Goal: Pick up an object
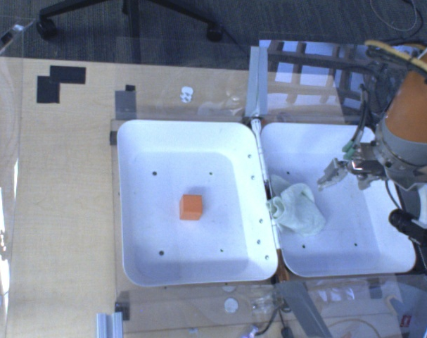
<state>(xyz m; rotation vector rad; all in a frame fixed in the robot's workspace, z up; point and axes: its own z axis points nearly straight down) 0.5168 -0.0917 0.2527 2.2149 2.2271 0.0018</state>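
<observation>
My claw [334,175] hangs just right of the crumpled cloth [297,209], fingers apart, nothing held. Cloth looks soft and light; I'd pinch a raised fold.

Crumpled cloth [297,208], glossy white bins [139,139], wooden bench [51,210]

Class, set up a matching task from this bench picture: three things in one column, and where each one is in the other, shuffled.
Things:
1. orange cube
2. pale green cloth
3. gripper

Places:
A. crumpled in the right bin, by the wall between the bins
B. over the right bin, beside the cloth
C. middle of the left bin

Pairs: 1-C, 2-A, 3-B
</observation>
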